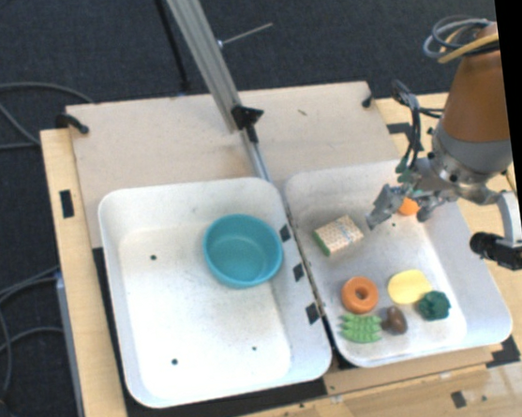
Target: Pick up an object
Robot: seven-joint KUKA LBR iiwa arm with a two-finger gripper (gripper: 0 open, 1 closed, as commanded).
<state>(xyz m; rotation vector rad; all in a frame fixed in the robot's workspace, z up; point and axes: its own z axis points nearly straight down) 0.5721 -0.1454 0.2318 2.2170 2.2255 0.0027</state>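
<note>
The gripper (409, 202) hangs over the right bin (464, 320), clenched on a small orange object (410, 203). Below lie a patterned block (338, 235), orange ring (359, 294), yellow piece (408, 286) and green toys. The left bin (147, 358) holds a blue bowl (242, 249).

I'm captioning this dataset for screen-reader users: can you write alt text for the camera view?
A grey and orange robot arm's gripper hangs over the right white bin, near a small patterned block. Lower in that bin lie an orange ring, a yellow piece, and green and brown toys. The left bin holds a blue bowl.
</note>
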